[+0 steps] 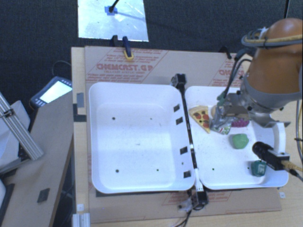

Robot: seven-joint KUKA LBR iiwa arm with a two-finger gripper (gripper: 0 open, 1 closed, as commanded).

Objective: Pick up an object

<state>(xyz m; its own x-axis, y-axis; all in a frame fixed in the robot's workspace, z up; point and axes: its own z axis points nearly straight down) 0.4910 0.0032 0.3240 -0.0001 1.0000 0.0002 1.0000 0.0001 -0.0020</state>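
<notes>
My gripper (pixel 220 126) reaches down into the right bin (pixel 213 176), near its far middle. A toy pizza slice (pixel 200 116), yellow with red spots, lies just left of the gripper and touches or nearly touches it. A magenta object (pixel 240 122) lies right of the gripper, partly hidden by the wrist. A green block (pixel 239 141) sits a little nearer and to the right. A small teal object (pixel 258 168) rests by the bin's front right corner. I see nothing clearly held in the gripper.
The left bin (pixel 137 141) stands beside the right one, with a black-clipped divider (pixel 185 126) between them. Both rest on a cardboard sheet (pixel 142 65). A tablet (pixel 52 91) and a metal rail (pixel 19 131) lie off the bench to the left.
</notes>
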